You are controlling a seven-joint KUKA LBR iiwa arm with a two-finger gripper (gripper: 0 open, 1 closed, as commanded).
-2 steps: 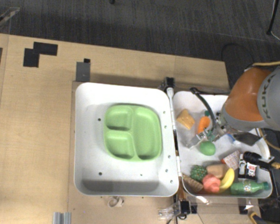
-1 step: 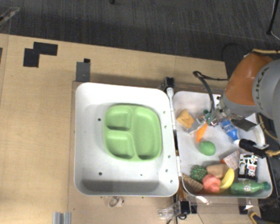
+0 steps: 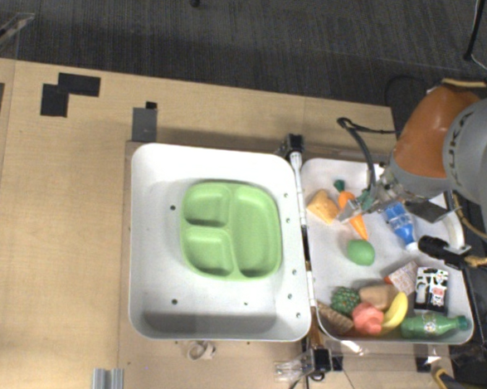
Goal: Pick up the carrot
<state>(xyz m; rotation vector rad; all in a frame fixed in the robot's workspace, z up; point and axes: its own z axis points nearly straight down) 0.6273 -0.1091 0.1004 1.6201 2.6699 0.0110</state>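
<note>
The carrot [image 3: 358, 227] is orange with a small green top [image 3: 340, 185]. It lies slanted in the upper left part of the right bin [image 3: 464, 246]. My gripper [image 3: 361, 206] hangs low over the carrot's middle, so orange shows on both sides of it. The grey arm with its orange band [image 3: 426, 136] reaches in from the upper right. The carrot's middle is hidden under the gripper.
A yellow wedge [image 3: 323, 207] sits just left of the carrot, a blue bottle [image 3: 399, 224] to its right and a green ball [image 3: 360, 252] below it. Banana [image 3: 396, 310], green bottle [image 3: 430, 326] and other toy food crowd the bin's front. The left bin [image 3: 149, 299] holds a green divided plate [image 3: 228, 230].
</note>
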